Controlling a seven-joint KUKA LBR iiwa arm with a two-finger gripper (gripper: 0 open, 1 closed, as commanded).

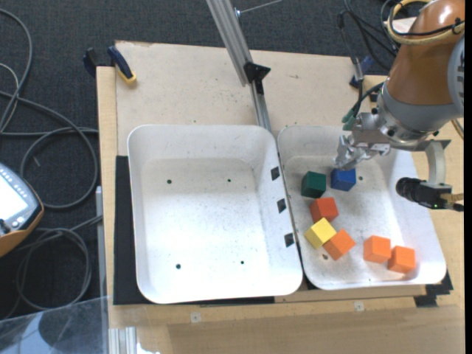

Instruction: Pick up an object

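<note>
Leftmost, a handheld device (13, 201) and cables lie on the dark floor at the frame's left edge, and a blue-and-yellow clamp (122, 63) sits at the surface's (184, 87) upper left corner. Next comes the left bin (147, 142), then a metal rail (232, 32) slanting from the top centre to the gap between bins. In the right bin (420, 234) a green cube (313, 184) sits just beside a blue cube (344, 179); below them lie a red cube (324, 209), yellow cube (321, 233) and three orange cubes (338, 244) (377, 248) (402, 259). The claw (349, 158) hangs at the blue cube's top edge; whether it grips, or how wide it stands, I cannot tell.
</note>
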